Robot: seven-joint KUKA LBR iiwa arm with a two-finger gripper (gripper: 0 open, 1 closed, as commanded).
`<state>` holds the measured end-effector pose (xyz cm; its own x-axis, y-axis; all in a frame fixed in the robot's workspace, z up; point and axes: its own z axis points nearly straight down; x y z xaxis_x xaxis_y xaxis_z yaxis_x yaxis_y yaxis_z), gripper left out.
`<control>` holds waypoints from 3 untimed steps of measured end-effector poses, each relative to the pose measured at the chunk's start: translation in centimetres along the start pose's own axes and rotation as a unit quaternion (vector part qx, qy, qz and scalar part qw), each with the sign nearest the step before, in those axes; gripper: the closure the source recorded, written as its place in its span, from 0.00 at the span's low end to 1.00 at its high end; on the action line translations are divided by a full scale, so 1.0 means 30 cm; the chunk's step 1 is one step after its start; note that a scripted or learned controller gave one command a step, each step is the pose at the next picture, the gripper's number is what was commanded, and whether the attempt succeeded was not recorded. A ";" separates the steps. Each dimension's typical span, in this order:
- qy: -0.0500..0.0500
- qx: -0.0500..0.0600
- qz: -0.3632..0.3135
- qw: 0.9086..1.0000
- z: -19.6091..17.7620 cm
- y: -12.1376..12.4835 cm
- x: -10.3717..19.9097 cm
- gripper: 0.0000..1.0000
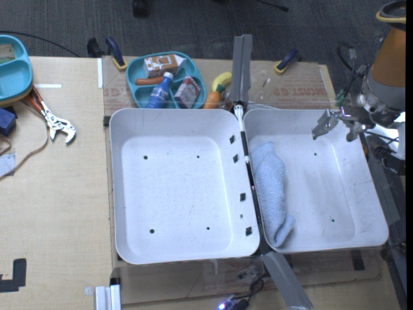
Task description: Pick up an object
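Only pickable thing in the bins is a light blue-grey towel [271,196], bunched lengthwise along the left wall of the right bin [361,192], running from near the bin's middle down to its near-left corner; left bin [122,192] holds nothing loose. Towel looks soft, light, floppy, not fragile; likely to drape and sag when lifted, folds could slip out of a shallow pinch. Best take looks like a top-down pinch on the thick raised fold around its middle or the fat lower lump, clear of the bin wall. End effector [337,123] hovers over the far-right part of the right bin, well apart from the towel, touching nothing, holding nothing; fingers appear spread apart
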<state>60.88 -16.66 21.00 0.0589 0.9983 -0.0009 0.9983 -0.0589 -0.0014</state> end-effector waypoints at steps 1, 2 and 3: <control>-0.001 -0.001 -0.048 0.999 -0.267 0.023 -0.050 0.00; 0.000 0.000 0.037 0.999 0.182 0.015 -0.185 0.00; -0.001 0.001 0.267 0.964 -0.270 -0.091 -0.169 0.00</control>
<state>57.86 -21.57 29.12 0.5644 0.8255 -0.0028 0.8255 -0.5644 -0.0014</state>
